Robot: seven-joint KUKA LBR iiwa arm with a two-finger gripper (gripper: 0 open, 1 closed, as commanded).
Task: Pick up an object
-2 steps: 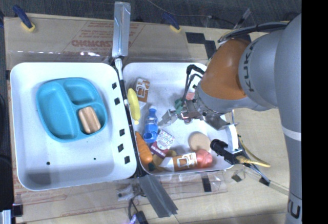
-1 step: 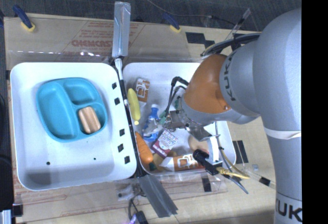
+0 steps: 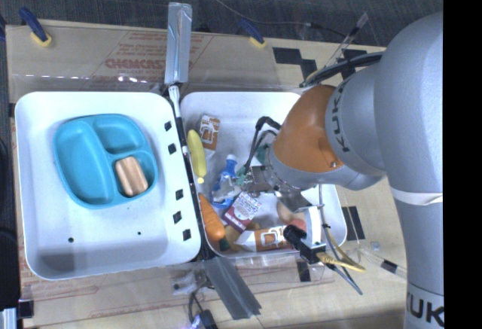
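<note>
Arm (image 3: 392, 117) crowds the cluttered right bin (image 3: 226, 105) (gripper state: cannot tell).

A blue divided plate (image 3: 90, 162) bearing a brown roll (image 3: 131, 175) lies in the left bin (image 3: 45, 245).

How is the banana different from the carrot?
The banana is yellow; the carrot is orange. The banana lies higher up along the bin's left wall, while the carrot lies lower, near the bottom corner. The banana lies almost straight up and down the picture; the carrot slants. Both are long, thin and lie flat in the right bin.
</note>
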